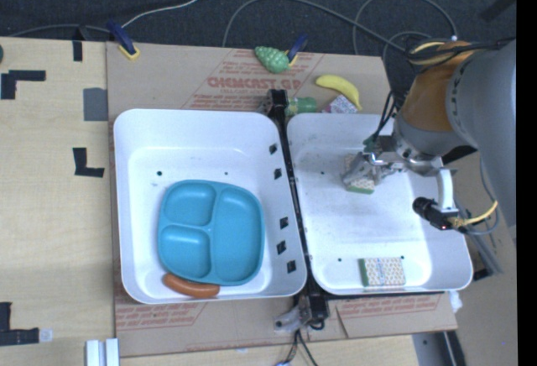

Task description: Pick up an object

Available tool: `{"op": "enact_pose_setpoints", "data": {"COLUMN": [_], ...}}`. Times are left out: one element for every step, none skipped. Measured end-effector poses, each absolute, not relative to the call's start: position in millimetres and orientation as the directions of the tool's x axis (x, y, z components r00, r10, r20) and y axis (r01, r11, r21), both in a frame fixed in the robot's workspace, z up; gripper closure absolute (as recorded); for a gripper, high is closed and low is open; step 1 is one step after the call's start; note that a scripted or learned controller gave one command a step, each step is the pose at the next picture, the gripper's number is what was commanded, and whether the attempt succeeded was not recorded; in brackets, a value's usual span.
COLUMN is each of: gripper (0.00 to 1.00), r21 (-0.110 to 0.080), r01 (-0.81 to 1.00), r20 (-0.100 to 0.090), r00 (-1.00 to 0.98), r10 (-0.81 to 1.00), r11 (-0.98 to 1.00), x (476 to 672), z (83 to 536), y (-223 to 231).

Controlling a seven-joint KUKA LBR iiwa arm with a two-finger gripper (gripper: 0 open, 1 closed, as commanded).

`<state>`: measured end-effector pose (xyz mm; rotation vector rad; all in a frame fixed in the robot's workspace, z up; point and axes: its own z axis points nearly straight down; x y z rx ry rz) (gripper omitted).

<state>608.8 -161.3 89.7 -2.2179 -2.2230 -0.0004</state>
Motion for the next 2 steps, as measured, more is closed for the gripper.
{"op": "enact_pose_setpoints", "data": {"gripper": [1.00, 1.00], "r21": [0.003, 0.000], "r01": [1.000, 1.000], "r20": [-0.001, 0.001], "r00": [-0.002, -0.003], "r10": [1.000, 1.000], "r11": [0.002, 0.003], "x": [596.5, 565.0], "z": [86.3, 184.6], "y": [-112.4, -28.7]}}
